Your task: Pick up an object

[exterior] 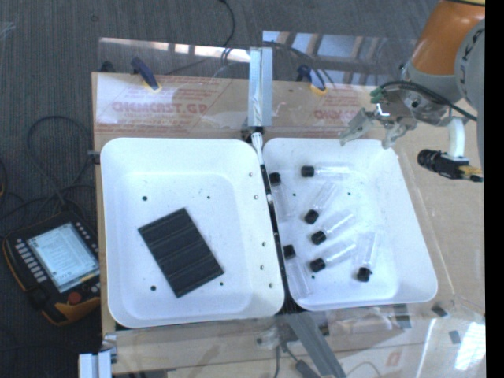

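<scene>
The gripper (369,131) hangs with fingers spread and nothing between them above the far edge of the right bin (409,211), where clear black-capped vials (331,228) lie scattered. A black ribbed panel (179,251) lies in the left bin (126,172).

Grey two-finger gripper (370,131) hangs over far rim of right shallow white plastic bin (409,211), fingers spread apart, nothing between them. Orange band of arm (445,30) above it, at far right. Inside right bin: several clear plastic tubes with black caps (331,227), scattered, lying flat. Left of right bin, touching it: left shallow white plastic bin (118,211) holding flat black ribbed rectangular panel (180,252), set askew. Handheld orange-and-black control pendant with lit screen (55,266) on floor, well left of right bin.
</scene>
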Robot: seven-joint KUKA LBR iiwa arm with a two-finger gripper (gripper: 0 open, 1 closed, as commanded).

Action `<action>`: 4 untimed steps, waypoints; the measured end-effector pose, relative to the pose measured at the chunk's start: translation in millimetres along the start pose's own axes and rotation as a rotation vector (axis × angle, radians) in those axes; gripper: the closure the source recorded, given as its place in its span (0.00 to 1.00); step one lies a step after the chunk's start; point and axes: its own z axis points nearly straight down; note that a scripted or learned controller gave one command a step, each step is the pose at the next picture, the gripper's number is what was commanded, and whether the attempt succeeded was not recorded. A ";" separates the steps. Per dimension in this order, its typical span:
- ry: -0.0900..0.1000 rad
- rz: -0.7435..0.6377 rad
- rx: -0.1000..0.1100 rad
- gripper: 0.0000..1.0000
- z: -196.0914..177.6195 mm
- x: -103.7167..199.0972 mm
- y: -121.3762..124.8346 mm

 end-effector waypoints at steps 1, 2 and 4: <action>-0.002 -0.032 0.003 0.00 109.9 -13.9 -30.2; -0.007 -0.078 0.002 0.00 139.9 34.0 -16.1; -0.005 -0.096 -0.020 1.00 128.5 55.3 -96.4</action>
